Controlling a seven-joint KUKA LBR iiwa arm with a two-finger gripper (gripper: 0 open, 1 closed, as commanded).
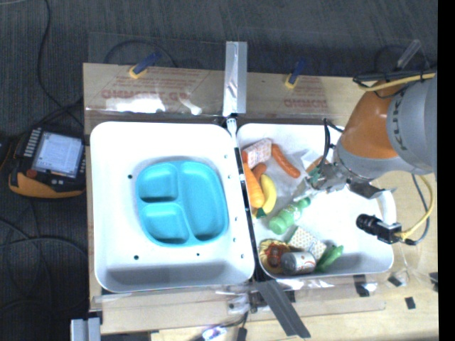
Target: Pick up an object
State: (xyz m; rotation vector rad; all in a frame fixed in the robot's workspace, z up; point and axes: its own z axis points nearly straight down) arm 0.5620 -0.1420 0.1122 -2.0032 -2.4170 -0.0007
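1. Leftmost: handheld device [50, 160] with lit screen on the floor, at 9 o'clock from the left bin [114, 261].
2. Left bin holds a blue three-compartment tray [181, 201], flat, centred.
3. Right bin [355, 251]: toy food clustered along its 9 o'clock wall. Carrot [253, 188], banana [269, 192], hot dog [286, 163], green bottle [283, 219]; can [298, 262] and green pepper [330, 255] at 6 o'clock.
4. End effector [318, 179] sits low at bin centre, just at 3 o'clock of the food pile. Can't tell finger opening or any grasp.
5. Arm [398, 130] enters from 3 o'clock.
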